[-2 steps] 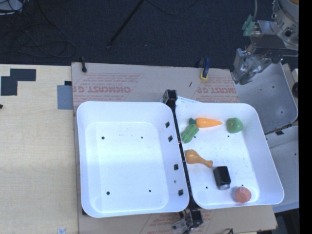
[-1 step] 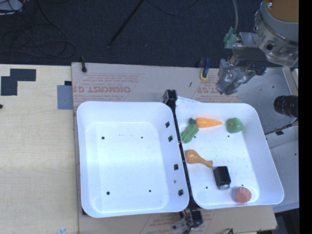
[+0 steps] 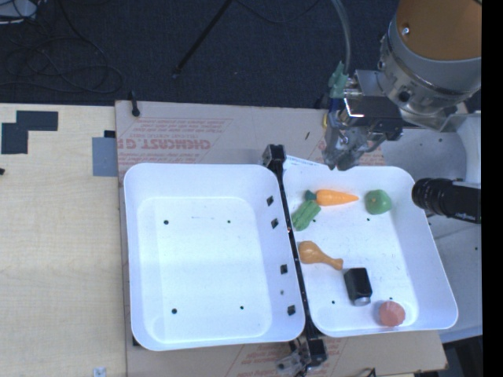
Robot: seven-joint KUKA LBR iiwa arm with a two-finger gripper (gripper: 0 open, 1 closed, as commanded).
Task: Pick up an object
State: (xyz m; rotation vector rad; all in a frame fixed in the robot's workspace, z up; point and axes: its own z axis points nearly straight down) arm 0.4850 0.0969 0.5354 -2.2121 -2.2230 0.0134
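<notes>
Orange carrot (image 3: 336, 198) lies just below the tool (image 3: 343, 157).

Robotics lab, bench (image 3: 55, 234) with white bins (image 3: 149, 181), trailing cables (image 3: 78, 22), cardboard (image 3: 204, 132)

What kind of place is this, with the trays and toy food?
Probably a robotics lab test bench: a robot arm hangs over two white bins, loose cables lie on dark carpet, and a toy carrot serves as a practice object.
</notes>
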